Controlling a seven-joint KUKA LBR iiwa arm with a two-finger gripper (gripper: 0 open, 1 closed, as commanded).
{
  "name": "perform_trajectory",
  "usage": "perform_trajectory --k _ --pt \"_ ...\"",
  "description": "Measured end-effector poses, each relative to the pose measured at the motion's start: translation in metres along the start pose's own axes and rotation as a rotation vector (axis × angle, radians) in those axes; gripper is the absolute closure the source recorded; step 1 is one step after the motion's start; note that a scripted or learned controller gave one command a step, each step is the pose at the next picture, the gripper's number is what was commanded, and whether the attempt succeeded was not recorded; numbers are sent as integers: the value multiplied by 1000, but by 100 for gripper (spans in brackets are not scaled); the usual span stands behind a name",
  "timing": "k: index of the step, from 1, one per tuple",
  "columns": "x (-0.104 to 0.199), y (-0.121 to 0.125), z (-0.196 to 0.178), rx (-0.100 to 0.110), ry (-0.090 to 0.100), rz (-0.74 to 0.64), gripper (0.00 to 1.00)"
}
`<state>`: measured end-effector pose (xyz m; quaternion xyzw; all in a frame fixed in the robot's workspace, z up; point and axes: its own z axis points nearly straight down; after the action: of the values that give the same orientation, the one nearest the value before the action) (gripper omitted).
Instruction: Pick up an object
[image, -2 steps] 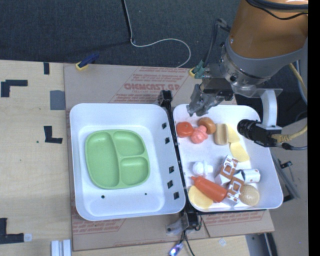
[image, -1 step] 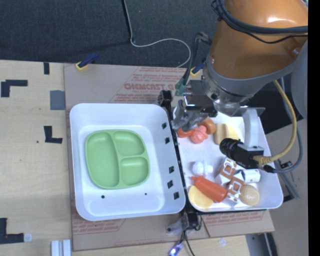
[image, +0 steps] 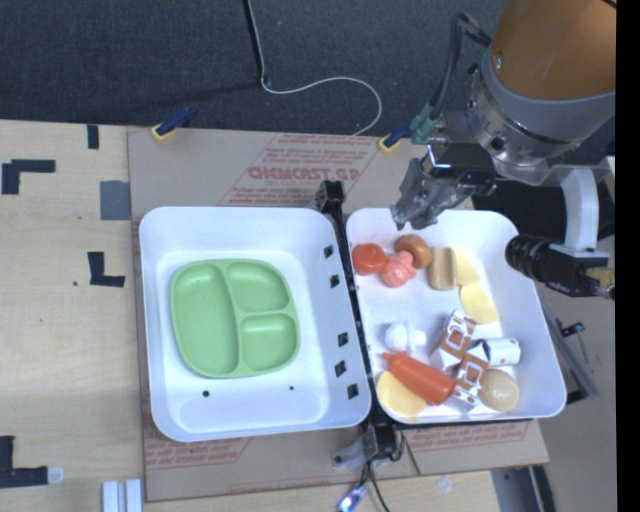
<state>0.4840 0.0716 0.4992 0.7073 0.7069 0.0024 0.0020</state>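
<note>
The right white bin (image: 530, 330) holds several toy foods. A red tomato-like piece (image: 369, 259) and a pink piece (image: 399, 270) lie at its far left, with a brown bun (image: 413, 247) and a tan roll (image: 442, 268) beside them. Yellow pieces (image: 478, 300) sit toward the right. Near the front lie an orange-red carrot-like piece (image: 420, 376), a red-and-white carton (image: 462, 350) and a round beige ball (image: 498, 391). My gripper (image: 418, 212) hangs over the bin's far edge, just above the brown bun, with nothing seen between its fingers.
The left white bin (image: 160, 300) holds a green divided plate (image: 234, 317). A black hinge strip (image: 345, 300) joins the two bins. A white cable (image: 320, 85) loops on the dark floor behind the bench. The arm's bulk fills the upper right.
</note>
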Motion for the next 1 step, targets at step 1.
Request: perform_trajectory --k 1 --pt "42 -4 184 26 -5 -4 100"
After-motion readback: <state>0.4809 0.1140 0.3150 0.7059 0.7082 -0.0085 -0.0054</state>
